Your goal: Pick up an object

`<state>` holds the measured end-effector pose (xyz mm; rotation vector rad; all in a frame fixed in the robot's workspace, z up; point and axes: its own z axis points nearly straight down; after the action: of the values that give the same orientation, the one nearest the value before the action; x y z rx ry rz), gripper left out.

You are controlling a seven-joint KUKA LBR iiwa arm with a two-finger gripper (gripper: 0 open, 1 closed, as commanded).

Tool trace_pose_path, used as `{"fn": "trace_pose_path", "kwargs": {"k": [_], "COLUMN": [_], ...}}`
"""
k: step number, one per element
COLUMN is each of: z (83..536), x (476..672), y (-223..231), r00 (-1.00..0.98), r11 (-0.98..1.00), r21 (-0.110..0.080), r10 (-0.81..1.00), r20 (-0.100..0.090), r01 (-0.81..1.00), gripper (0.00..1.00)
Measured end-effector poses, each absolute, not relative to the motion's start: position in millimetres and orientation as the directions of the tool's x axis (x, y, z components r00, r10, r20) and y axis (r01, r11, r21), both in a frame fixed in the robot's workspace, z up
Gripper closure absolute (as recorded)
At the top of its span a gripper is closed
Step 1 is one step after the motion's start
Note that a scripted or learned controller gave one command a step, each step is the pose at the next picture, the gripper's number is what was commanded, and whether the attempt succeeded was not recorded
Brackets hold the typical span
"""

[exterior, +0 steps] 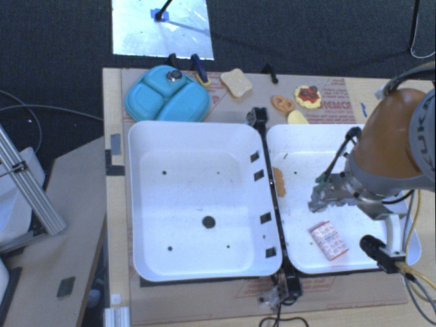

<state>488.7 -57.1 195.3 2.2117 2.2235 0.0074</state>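
Observation:
In the right bin (300, 145) a small red-and-white packet (328, 240) lies flat near the front wall. An orange snack-like piece (278, 181) rests against that bin's left wall. A small dark round object (208, 221) lies on the floor of the left bin (157, 148). My gripper (320, 200) hangs over the middle of the right bin, just above and to the left of the packet, under the orange-banded wrist. Nothing shows between it and the bin floor.
Behind the bins lie a blue divided plate (167, 95), a toast slice (236, 82), a pretzel (282, 103), a small tart (308, 96) and a yellow piece (297, 118). A black divider strip (269, 182) runs between the bins.

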Motion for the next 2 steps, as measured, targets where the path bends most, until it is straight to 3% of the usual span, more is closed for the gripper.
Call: {"fn": "trace_pose_path", "kwargs": {"k": [1,2], "z": [184,263], "x": [487.0,488.6], "y": [9,25], "r00": [-0.01,-0.008], "r11": [0.01,0.008], "r21": [0.002,0.011], "r10": [1.0,1.0], "r20": [0.002,0.002], "r01": [1.0,1.0], "gripper": [1.0,1.0]}}
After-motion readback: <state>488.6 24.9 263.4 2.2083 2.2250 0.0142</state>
